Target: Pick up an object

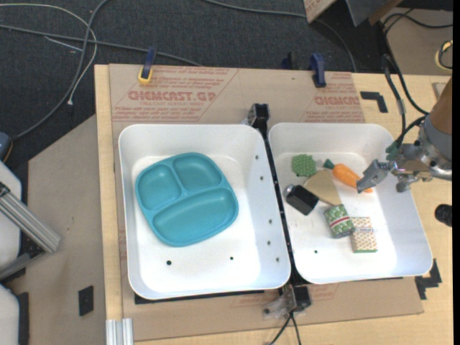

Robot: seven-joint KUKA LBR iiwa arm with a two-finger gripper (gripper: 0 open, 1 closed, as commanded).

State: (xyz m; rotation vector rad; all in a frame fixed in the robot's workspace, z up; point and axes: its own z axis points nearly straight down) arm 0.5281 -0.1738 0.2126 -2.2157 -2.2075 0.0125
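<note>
Just left of the fingers lies the orange carrot.

The arm reaches in from the right edge of the camera view, its grey wrist housing seen from above and partly cut off by the frame; dark cables curve along its upper side. The gripper extends leftward from the wrist at a low angle; one grey finger slants down and to the left, a second short one sits behind it toward the wrist, and a visible gap separates the two, with nothing between them.
</note>
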